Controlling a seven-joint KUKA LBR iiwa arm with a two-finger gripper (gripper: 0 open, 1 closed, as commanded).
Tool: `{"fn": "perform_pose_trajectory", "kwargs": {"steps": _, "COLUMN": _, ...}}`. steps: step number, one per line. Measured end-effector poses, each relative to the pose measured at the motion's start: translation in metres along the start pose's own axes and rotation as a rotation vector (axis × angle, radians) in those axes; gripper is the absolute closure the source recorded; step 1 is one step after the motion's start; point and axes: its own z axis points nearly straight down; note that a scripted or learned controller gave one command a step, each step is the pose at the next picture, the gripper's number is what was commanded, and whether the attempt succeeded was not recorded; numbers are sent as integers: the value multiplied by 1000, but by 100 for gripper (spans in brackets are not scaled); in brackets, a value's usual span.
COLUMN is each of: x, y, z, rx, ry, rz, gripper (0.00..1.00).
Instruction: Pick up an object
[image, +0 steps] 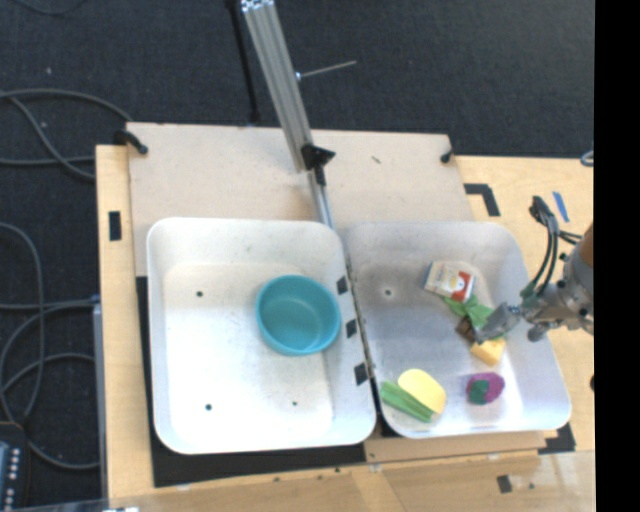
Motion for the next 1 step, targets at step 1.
{"fn": "perform_pose_trajectory", "kwargs": {"steps": 1, "x": 0, "y": 0, "z": 0, "rx": -1, "ry": 0, "rz": 1, "gripper": 0}}
